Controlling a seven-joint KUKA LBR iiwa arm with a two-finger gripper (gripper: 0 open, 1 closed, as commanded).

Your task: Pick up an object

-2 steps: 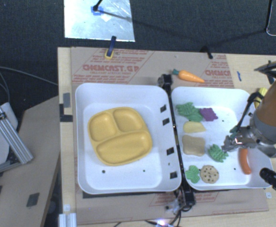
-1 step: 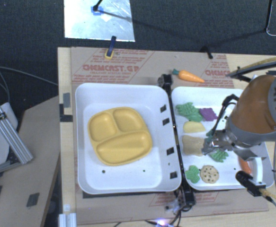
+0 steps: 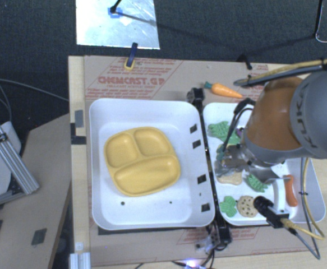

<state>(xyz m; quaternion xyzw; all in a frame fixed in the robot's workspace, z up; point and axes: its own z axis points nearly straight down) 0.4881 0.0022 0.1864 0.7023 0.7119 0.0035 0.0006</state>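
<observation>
Operator: Gripper (image 3: 230,162) is hanging low over the right bin (image 3: 316,207), near its left wall. The arm (image 3: 298,116) is covering the middle of that bin. I am not able to tell how the claw is standing, wide or narrow. The wrist housing is hiding it, and I am seeing nothing held.

Observer: Which piece are you reading as the target?

Operator: I am taking the tan flat piece (image 3: 229,178) as nearest. It is lying just at 6 o'clock from the claw, touching or almost under it. Its long axis is running roughly 9 to 3, as far as the visible part shows.

Observer: Others in reach?

Operator: A leafy green piece (image 3: 219,130) is sitting at 12 o'clock from the claw. A second green piece (image 3: 257,182) is lying at about 4, and a cookie (image 3: 245,205) and a small green piece (image 3: 228,205) are sitting near 6, farther down. A red sausage (image 3: 290,190) is lying at 3, well apart. A carrot (image 3: 226,90) is lying outside the bin at 12.

Observer: So the move?

Operator: I am judging a short shift toward 6, closing across the tan piece's short side. The bin wall at 9 is crowding it.
</observation>
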